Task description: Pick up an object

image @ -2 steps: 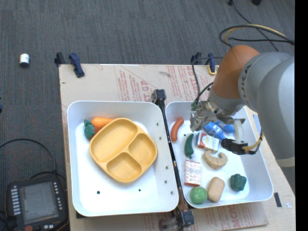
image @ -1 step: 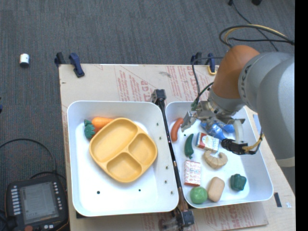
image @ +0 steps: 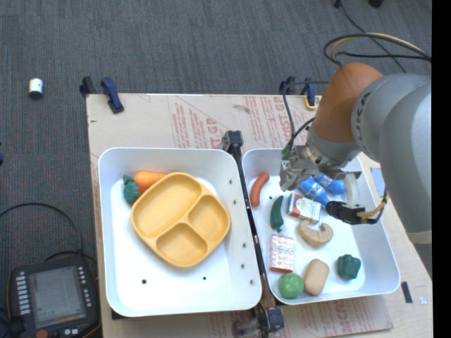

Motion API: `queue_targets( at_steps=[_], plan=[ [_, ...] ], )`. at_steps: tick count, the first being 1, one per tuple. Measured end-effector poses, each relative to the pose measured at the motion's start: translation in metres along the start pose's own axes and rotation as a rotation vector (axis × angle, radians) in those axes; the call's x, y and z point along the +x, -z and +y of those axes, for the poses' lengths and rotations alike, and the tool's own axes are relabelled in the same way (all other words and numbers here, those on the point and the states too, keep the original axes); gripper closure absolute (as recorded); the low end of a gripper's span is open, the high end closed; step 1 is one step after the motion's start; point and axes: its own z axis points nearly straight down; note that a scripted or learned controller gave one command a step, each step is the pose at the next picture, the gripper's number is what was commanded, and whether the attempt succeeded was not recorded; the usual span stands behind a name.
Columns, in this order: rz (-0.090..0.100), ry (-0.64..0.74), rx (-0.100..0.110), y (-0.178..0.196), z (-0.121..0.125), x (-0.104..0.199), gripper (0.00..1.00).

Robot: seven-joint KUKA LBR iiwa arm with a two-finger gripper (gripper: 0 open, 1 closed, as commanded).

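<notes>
My grey arm with its orange band (image: 352, 104) hangs over the right white bin (image: 377, 270). My gripper (image: 303, 171) sits low by the crinkly blue packet (image: 320, 186), near that bin's top; whether it grips anything I cannot tell. The packet looks light, soft and slippery, so I'd pinch across its middle. The small red-and-white carton (image: 282, 252) bears print too small to read.

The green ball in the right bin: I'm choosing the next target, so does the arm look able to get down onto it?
Probably yes. The green ball lies uncovered near the right bin's front wall, touching only a tan bread roll beside it. The pincer hangs over the same bin, farther back.
</notes>
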Motion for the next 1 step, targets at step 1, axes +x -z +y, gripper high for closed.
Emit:
queue_targets(
  at_steps=[1],
  plan=[
    [0.0,0.0,0.0,0.0,0.0,0.0,0.0]
  ],
)
